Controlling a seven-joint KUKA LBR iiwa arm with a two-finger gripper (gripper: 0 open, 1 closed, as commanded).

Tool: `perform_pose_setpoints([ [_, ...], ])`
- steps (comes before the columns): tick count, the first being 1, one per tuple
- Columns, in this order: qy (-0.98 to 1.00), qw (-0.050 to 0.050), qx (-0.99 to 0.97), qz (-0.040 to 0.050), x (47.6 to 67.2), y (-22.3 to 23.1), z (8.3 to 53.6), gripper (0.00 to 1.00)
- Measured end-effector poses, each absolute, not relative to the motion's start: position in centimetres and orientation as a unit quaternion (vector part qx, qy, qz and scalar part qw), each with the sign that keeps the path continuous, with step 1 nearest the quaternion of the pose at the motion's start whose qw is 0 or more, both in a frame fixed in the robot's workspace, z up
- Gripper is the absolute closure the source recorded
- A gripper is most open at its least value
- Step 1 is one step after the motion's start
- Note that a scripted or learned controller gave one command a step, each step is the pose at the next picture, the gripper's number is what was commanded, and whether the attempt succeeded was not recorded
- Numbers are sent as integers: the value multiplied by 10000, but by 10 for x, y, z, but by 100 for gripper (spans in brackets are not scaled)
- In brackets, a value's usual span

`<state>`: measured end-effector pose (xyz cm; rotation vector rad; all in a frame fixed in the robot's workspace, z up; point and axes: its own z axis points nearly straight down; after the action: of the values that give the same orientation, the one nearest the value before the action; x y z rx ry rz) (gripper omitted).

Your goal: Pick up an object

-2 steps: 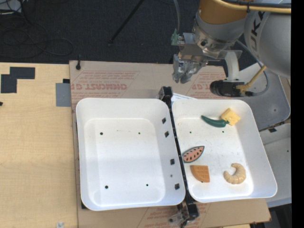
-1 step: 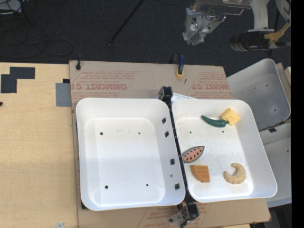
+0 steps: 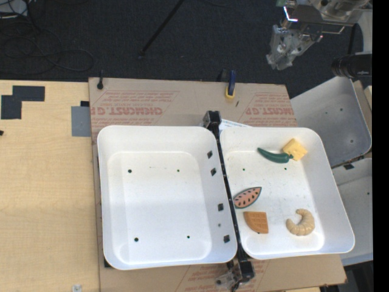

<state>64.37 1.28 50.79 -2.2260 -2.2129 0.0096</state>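
Note:
The right bin [image 3: 333, 181] holds several small items: a yellow block [image 3: 295, 149] at the far right, a green pepper [image 3: 274, 156] touching it, a watermelon slice [image 3: 247, 197] near the divider, an orange cracker [image 3: 257, 222] below it, and a tan curled shrimp-like piece [image 3: 301, 222] at the front right. My gripper [image 3: 281, 57] hangs high above the bench, beyond the far edge of the bins at the top right, well away from every item. Nothing shows between its fingers.
The left bin [image 3: 115, 163] sits beside the right one, joined by a black clip strip [image 3: 219, 181]. Both rest on a cardboard sheet [image 3: 158, 105]. A blue and yellow clamp [image 3: 231, 85] holds the sheet's far edge. A grey metal plate [image 3: 340, 117] lies to the right.

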Motion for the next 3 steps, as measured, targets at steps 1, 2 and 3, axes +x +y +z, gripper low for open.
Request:
perform_pose_setpoints([
  [1, -7070, 2, -7073, 7, 644, 4, 539, 100],
  [2, -7051, 16, -7091, 28, 644, -68, 520, 100],
  [3, -7055, 1, -7087, 17, 644, -126, 524, 100],
])
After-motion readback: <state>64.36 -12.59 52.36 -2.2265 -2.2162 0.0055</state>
